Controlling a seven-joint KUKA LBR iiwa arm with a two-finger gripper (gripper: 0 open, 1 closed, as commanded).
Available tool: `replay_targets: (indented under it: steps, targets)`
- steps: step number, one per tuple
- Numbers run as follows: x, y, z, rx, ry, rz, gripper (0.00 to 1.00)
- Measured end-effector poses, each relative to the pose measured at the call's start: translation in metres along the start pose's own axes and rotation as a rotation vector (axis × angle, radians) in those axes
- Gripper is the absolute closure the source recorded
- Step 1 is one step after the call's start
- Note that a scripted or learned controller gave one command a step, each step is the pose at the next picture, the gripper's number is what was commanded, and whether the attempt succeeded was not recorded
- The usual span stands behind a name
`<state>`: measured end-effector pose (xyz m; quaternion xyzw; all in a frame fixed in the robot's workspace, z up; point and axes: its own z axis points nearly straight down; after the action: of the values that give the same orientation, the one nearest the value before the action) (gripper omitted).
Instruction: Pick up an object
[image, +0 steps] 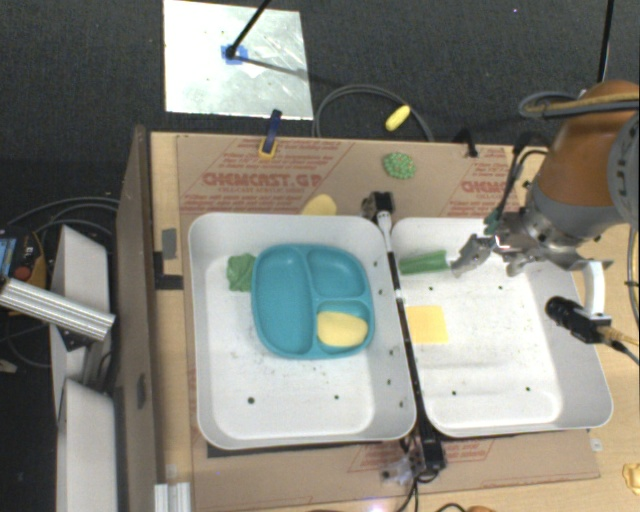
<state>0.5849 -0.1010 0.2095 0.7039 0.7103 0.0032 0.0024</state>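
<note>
Where tray (285, 300) sits: yellow obj (342, 328) inside

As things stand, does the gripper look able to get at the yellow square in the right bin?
Probably yes. The yellow square lies flat on bare floor of the right bin, nothing on or against it, and the gripper hovers over the same bin, nearer the green piece.

Even bright overhead light, soft shadows, glare on white bins (300, 420), slightly grainy.

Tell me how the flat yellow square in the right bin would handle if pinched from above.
The yellow square lies flush on the right bin floor, so fingers probably find no edge. It looks thin, likely light, and may slide rather than lift.
</note>
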Motion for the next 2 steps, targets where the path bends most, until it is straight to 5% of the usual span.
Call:
replay_targets:
  steps: [1,2]
  targets:
    - [0.007,-0.026,0.062,0.012,0.000,0.008,0.00]
    - [0.008,-0.026,0.128,0.010,-0.001,0.009,0.00]
